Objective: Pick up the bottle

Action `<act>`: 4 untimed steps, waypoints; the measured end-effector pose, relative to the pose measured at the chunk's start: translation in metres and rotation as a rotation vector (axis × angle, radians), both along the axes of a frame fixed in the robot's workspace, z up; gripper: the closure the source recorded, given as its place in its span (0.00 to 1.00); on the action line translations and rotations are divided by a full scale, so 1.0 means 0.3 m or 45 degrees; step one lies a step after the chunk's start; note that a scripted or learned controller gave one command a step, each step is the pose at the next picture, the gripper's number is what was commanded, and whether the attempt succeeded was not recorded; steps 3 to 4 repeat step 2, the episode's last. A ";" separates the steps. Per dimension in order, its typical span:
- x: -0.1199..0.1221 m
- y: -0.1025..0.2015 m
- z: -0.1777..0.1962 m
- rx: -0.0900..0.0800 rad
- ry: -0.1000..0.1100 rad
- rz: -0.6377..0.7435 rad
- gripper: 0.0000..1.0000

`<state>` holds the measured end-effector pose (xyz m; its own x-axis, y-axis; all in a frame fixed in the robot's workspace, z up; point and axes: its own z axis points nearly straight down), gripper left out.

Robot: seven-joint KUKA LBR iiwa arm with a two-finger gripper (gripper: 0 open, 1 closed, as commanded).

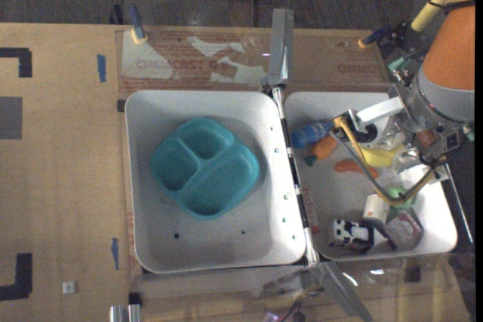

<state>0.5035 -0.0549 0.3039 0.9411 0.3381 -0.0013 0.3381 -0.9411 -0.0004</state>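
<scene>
On the far left, the brown tabletop (60, 162) carries some black marks and small pieces of blue tape (102, 68). Next comes the left bin (151, 237), white and shallow, and in it lies a teal divided plate (205, 167) with three compartments, a little left of the bin's middle. A metal divider (281, 49) runs down between the two bins.

The right bin (438, 234) holds many small things. The blue bottle (311, 134) lies on its side in the upper left corner of this bin, close to the divider, and an orange piece (326, 148) touches its right end. Further right are a yellow banana-shaped toy (381, 157) and a small orange object (351, 167) below it. At the bottom of the bin lies a black and white toy (351, 232) (it looks like a cow), and just beside it on the right a dark packet (406, 228).

The grey arm with the orange band (453, 49) enters from the upper right. The tool (400, 139) is over the right half of this bin, well apart from the bottle; I cannot tell its state, because cables and clutter hide it.
</scene>
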 end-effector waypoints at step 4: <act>-0.020 0.515 0.044 0.000 -0.003 -0.186 1.00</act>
